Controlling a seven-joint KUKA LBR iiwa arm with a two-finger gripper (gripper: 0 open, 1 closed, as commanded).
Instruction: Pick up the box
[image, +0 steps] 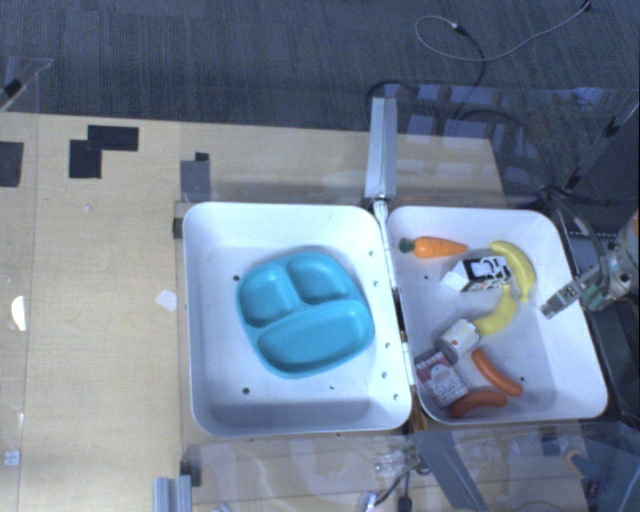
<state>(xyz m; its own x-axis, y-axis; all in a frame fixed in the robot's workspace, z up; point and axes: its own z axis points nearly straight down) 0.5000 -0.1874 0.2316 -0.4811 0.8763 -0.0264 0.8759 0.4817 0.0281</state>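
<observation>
box (440, 378) not yet picked, lies in right bin (580, 340) | gripper (566, 297) is seen at bin's right rim | fingers: state cannot be told

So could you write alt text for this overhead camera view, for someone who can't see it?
Two shallow white bins sit side by side on a wooden bench: the left bin holds a blue divided plate, while the right bin holds a carrot, a banana, a small black-and-white box and other small items. A robot gripper hangs over the right bin's right rim.
</observation>
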